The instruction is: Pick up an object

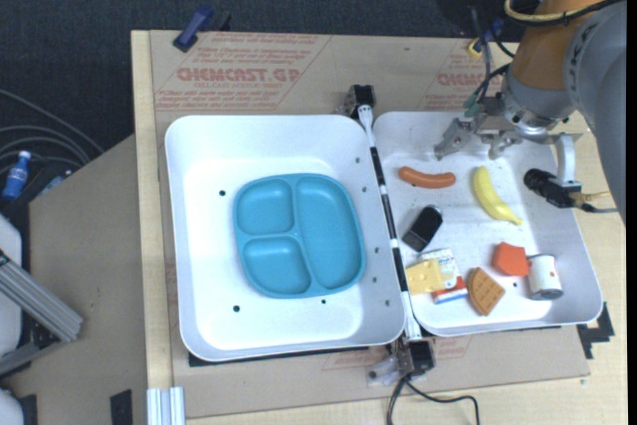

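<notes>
Gripper [476, 136] sits over the far edge of the right bin [577, 299], fingers spread apart, nothing between them. Arm [557, 45] comes in from the right, its orange band above the wrist. Candidates for the pick all lie in the right bin: hot dog [427, 178] just below the gripper, banana [492, 195] beside it, both with bare white floor around them. Black block [424, 228] lies close to the divider wall, tight room on that side. Near edge is crowded: cheese wedge [431, 274], cracker [486, 291], orange block [511, 260] and a small can [543, 277] sit near one another, the can close to the bin's right rim. A black part [550, 187] on a cable overhangs the right rim near the banana. Left bin [189, 214] holds 1 blue plate [299, 234] with 3 compartments, wide white margin on all sides. Board [299, 75] under the bins reads "CHEMCAST GP" in red, repeated, partly covered. Blue clip [193, 28] rests at the board's far left corner. Cables [40, 114] run over the floor on the left.
</notes>
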`<state>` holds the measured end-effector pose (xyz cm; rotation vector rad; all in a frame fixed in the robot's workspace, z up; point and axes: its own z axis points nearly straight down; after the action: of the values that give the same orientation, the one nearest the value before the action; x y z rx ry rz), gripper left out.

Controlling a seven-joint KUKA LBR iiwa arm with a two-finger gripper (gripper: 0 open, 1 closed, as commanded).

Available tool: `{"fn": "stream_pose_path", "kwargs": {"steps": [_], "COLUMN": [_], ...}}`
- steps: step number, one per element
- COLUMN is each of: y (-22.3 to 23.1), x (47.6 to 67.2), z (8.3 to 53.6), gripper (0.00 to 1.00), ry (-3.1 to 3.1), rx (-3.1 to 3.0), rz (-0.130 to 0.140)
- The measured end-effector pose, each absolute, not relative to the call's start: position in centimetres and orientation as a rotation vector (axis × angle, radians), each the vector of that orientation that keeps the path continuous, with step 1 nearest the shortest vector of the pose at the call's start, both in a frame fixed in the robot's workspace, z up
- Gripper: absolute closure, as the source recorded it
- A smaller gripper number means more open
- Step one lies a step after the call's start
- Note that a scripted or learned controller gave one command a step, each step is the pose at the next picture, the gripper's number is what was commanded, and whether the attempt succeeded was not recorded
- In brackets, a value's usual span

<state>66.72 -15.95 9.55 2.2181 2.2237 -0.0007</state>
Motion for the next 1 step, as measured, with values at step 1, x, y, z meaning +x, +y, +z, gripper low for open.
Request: {"fn": "stream_pose_path", "kwargs": {"steps": [1], "y": [-11.56], "x": [66.64], "z": [8.47], "gripper": [0.0], "ry": [2.225], "rx": [2.223], "rz": [-0.001]}}
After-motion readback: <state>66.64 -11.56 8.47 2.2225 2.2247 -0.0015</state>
